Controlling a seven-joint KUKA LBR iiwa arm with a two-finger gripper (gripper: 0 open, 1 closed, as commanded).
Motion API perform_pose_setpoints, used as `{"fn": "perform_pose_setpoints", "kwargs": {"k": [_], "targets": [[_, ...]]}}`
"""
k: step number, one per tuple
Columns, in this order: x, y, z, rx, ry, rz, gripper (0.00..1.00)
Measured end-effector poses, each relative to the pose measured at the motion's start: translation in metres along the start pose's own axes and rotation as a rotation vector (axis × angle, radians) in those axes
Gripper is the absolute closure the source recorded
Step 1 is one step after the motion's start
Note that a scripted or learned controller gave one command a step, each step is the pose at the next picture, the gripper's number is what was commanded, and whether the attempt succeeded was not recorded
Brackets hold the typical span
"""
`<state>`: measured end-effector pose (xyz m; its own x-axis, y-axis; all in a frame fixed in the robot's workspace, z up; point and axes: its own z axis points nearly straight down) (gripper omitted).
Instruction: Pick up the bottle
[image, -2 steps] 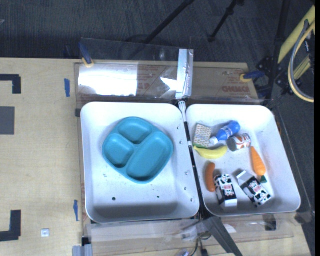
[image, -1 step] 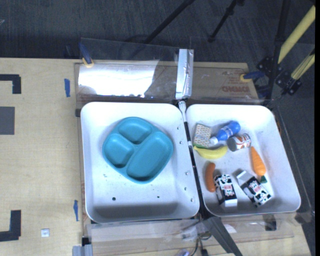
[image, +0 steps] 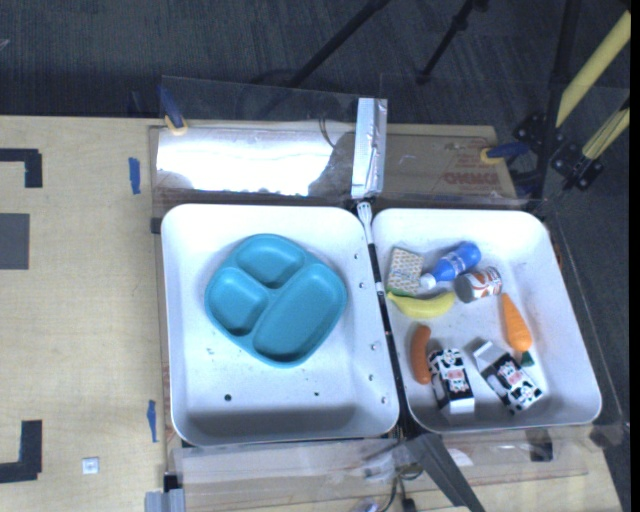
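Bottle (image: 452, 266) lies flat in right bin (image: 560, 300), about 12 o'clock, long axis running 2-to-8, banana (image: 420, 304) touching below. Hand state: cannot tell.

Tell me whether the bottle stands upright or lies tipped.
Tipped: the bottle lies on its side in the right bin, its white cap toward the banana.

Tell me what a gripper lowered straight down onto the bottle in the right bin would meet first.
Probably the bottle itself; nothing seems to lie over it. Its white cap end rests by the banana and the small can sits close beside it, so a wide approach might graze those; depth is unclear.
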<state>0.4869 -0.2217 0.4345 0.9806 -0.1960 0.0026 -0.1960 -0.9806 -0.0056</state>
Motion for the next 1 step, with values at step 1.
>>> {"fn": "perform_pose_setpoints", "kwargs": {"k": [1], "targets": [[0.0008, -0.0004, 0.0001, 0.001, 0.000, 0.001, 1.00]]}}
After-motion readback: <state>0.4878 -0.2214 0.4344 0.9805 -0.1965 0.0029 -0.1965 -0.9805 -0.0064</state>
